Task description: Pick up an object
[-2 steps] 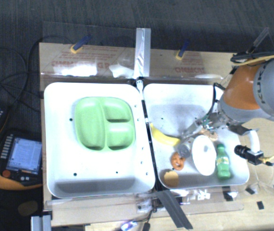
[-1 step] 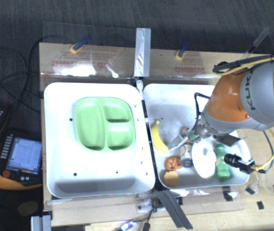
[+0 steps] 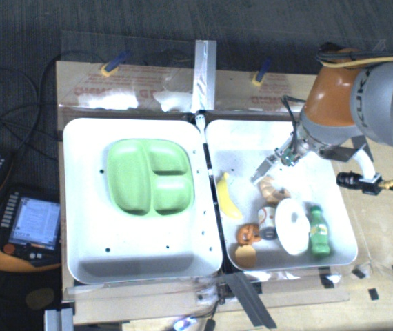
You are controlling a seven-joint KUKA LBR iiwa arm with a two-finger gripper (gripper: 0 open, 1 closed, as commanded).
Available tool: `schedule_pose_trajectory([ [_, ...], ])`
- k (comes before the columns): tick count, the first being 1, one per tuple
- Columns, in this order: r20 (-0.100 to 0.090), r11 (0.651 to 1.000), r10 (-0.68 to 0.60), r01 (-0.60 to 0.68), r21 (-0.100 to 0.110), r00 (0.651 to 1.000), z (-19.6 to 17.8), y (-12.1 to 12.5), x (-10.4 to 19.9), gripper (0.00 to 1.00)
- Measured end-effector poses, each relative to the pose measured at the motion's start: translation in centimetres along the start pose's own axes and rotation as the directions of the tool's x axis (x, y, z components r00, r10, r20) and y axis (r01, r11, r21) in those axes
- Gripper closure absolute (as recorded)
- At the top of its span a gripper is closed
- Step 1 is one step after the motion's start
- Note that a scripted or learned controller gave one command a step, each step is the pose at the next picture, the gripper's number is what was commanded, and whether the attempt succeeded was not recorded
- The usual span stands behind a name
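Observation:
The right bin point(image 3: 320, 136) holds a yellow banana point(image 3: 227, 197) by its left wall, a tan and white object point(image 3: 272, 191), a white disc point(image 3: 292, 227), a green bottle point(image 3: 318, 232), a small can point(image 3: 268, 224) and brown pastries point(image 3: 247, 235) near the front. My gripper point(image 3: 269, 165) hangs over the bin's middle, just above and left of the tan object, and nothing shows between its fingers. The grey arm with its orange band point(image 3: 331, 98) reaches in from the upper right.
A green divided tray point(image 3: 150, 174) lies in the left bin point(image 3: 86, 254). A metal divider post point(image 3: 204, 74) stands behind the bins. Tablets and cables lie off the bench at the left.

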State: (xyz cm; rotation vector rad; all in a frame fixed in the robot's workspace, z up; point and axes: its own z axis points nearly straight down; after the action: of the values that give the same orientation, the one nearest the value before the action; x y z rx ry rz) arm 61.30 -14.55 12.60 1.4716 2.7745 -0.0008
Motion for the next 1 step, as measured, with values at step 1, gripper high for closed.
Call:
schedule_pose_trajectory([
  [1,0.006,0.971,0.241,-0.241,-0.013,0.971,3.57,-3.02,4.3,0.0],
])
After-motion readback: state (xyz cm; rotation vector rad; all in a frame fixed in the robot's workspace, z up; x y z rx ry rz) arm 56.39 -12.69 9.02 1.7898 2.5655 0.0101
